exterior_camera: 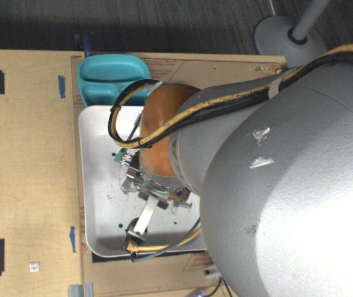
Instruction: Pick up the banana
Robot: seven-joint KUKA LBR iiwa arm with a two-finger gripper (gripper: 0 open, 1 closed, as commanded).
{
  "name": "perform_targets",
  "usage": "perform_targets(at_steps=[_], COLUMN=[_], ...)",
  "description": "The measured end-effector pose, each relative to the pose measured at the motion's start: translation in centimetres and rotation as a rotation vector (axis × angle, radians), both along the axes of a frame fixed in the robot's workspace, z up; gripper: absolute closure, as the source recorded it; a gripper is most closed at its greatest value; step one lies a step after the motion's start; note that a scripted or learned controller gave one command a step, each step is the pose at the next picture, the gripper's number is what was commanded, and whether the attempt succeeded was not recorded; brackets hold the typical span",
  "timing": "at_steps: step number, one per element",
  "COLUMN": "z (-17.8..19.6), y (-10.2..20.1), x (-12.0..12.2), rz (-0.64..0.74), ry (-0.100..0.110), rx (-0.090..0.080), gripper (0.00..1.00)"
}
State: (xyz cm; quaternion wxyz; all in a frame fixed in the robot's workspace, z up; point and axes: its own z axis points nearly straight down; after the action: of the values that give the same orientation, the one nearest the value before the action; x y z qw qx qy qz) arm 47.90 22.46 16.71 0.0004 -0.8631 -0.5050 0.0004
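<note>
Arm (275,166) above white bin (97,166)

You are looking down on the gripper (134,183) hanging over the white bin (99,166), just under the orange band (164,135) of the grey arm (287,184). Bare bin floor with a few dark specks is lying beside the gripper, toward the picture's left. Beyond the gripper, a teal tray (111,73) is sitting at the bin's far edge. Well past the gripper's left, the tan bench (28,166) is carrying blue tape marks (62,86).
</note>
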Motion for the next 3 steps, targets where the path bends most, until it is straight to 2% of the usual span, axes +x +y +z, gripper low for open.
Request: perform_targets(at_steps=[1,2,3], z=[-8.1,-8.1,-7.1], y=[0.0,0.0,0.2], x=[0.0,0.0,0.1], rz=[0.086,0.085,0.086], ry=[-0.001,-0.001,-0.005], rx=[0.002,0.002,0.004], gripper=[0.0,0.0,1.0])
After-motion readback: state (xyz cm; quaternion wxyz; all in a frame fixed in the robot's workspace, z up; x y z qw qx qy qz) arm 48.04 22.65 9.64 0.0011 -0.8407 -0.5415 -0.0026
